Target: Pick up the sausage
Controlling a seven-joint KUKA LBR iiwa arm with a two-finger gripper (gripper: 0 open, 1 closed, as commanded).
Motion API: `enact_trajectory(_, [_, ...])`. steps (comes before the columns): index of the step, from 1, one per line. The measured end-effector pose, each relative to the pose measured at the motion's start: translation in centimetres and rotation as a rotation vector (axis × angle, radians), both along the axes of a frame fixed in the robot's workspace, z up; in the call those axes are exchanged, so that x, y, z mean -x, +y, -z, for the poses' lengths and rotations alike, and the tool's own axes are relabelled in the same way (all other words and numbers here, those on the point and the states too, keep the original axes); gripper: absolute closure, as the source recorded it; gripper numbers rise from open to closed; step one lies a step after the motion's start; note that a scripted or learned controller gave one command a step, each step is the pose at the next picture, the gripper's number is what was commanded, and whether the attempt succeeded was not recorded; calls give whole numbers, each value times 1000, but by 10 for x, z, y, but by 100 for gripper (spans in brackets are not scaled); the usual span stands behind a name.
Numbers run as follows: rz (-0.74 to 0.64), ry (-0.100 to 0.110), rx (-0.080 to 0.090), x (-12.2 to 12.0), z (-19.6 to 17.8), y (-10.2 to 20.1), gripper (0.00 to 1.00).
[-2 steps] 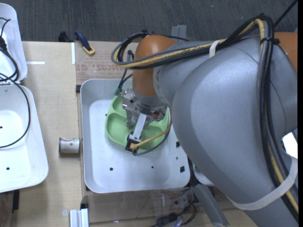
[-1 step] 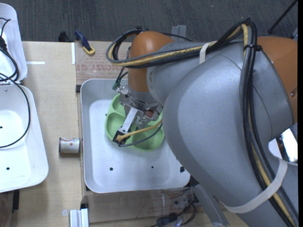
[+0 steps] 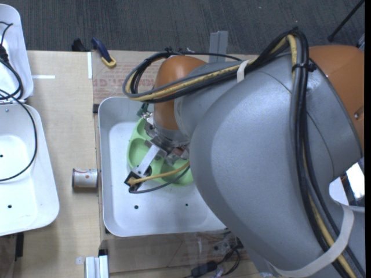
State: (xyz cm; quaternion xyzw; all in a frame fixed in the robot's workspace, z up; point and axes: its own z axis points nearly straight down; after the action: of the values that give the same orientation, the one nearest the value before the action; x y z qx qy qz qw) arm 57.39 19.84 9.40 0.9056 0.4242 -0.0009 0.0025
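Sausage is hidden, maybe under the big grey robot arm (image 3: pixel 261 155) over the light green round dish (image 3: pixel 134 150) in a shallow white bin (image 3: pixel 116 213). It is likely soft and slippery (grab its middle). Nobody can tell if the jaws are wide.

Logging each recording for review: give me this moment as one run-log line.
arm: over right bin | green object: in bin, under wrist | pick: unconfirmed
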Motion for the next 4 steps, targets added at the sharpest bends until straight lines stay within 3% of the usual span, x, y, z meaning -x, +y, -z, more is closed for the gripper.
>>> enact_trajectory(1, [-23,10,3,10,-12,7,100])
enact_trajectory(2, [-66,8,-1,-22,-68,2,100])
enact_trajectory(3, [-123,3,-3,33,-173,30,100])
enact_trajectory(4, [-288,4,-2,13,-231,-71,100])
